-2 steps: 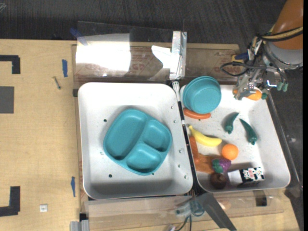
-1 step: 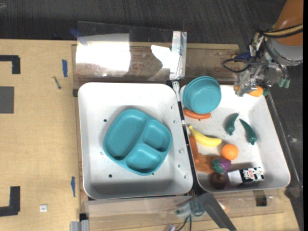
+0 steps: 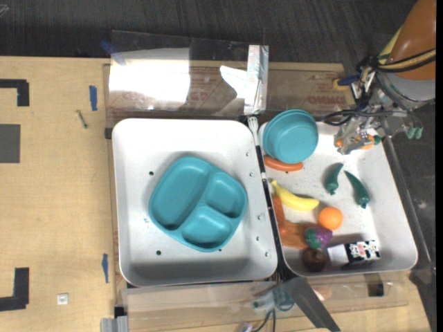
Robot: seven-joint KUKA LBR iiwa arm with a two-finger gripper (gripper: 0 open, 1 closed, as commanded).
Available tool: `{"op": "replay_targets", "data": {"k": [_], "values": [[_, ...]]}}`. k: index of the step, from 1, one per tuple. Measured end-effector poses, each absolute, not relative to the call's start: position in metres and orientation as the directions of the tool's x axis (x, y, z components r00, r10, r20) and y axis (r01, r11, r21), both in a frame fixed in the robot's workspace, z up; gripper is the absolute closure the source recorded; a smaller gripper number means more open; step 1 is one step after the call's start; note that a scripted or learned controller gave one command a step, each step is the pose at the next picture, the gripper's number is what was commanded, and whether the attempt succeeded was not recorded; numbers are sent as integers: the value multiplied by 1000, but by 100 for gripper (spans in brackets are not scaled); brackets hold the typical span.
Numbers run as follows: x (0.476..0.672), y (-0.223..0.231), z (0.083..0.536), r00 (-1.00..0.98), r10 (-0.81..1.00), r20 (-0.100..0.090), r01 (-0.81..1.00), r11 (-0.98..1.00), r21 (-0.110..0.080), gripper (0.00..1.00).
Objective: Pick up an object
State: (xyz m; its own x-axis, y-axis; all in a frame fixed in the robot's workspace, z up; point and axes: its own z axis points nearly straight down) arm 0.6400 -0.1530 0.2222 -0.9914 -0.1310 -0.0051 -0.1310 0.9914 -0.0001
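The right bin (image 3: 394,206) holds several toy foods: a teal bowl (image 3: 291,135) at its far left corner, an orange-red sausage (image 3: 284,164) just below the bowl, a yellow banana (image 3: 297,200), an orange (image 3: 331,218), and two dark green peppers (image 3: 333,178) (image 3: 358,188). Purple grapes (image 3: 318,237), a dark brown piece (image 3: 313,259) and a black-and-white carton (image 3: 358,252) lie near the front. My gripper (image 3: 353,140) hangs over the bin's far right corner, right of the bowl and above the peppers, with nothing visibly held.
The left bin (image 3: 131,151) holds a teal divided plate (image 3: 199,201). A clear plastic sheet (image 3: 187,81) lies behind the bins. An orange carrot piece (image 3: 279,211) lies along the right bin's left wall. The arm's orange band (image 3: 419,19) is at the top right.
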Motion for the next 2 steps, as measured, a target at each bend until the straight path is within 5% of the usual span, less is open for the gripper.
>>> {"op": "replay_targets", "data": {"k": [1,2], "values": [[640,-153,223,-991,-131,-6,-131,991,0,0],[658,-161,110,-955,-296,-25,-296,955,-13,0]]}}
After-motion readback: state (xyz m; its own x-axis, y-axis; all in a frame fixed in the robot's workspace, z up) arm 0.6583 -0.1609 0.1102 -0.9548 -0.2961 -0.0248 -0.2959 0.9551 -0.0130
